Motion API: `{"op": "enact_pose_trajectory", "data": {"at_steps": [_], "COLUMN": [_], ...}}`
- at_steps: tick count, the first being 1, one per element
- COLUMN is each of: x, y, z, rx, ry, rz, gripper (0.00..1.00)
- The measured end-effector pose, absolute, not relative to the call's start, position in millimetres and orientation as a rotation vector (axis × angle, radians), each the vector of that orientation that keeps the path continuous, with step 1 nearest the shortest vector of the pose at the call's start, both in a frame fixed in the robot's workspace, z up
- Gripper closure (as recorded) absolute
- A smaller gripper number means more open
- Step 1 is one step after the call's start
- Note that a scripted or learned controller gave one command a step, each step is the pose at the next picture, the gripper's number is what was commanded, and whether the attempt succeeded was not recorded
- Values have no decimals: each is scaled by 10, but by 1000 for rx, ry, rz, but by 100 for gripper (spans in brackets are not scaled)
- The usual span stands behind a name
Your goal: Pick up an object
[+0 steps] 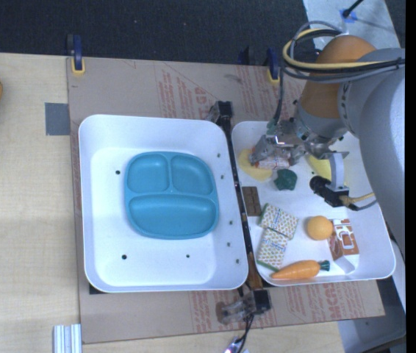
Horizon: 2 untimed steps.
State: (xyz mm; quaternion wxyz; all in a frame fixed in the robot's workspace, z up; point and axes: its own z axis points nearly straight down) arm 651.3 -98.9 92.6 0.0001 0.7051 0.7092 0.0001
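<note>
Hand (274, 151) low over right bin (373, 267)

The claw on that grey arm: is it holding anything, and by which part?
It cannot be told. The gripper is low in the right bin, over a yellow item, with no object visibly between its tips.

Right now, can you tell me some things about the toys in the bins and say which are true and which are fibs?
1. The blue divided plate lies in the left bin. True.
2. The toy carrot lies in the left bin. False: it lies at the near edge of the right bin.
3. The gripper is over the right bin's far end. True.
4. The orange ball sits on the blue plate. False: it sits in the right bin.
</note>
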Motion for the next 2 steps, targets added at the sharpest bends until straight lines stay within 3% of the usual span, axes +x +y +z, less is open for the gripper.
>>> {"op": "enact_pose_trajectory", "data": {"at_steps": [1,2], "x": [6186,6202], "y": [-1259,-1261], "z": [917,1028], "rx": [2223,2219], "ry": [2227,2229], "rz": [-8,-6], "gripper": [0,100]}}
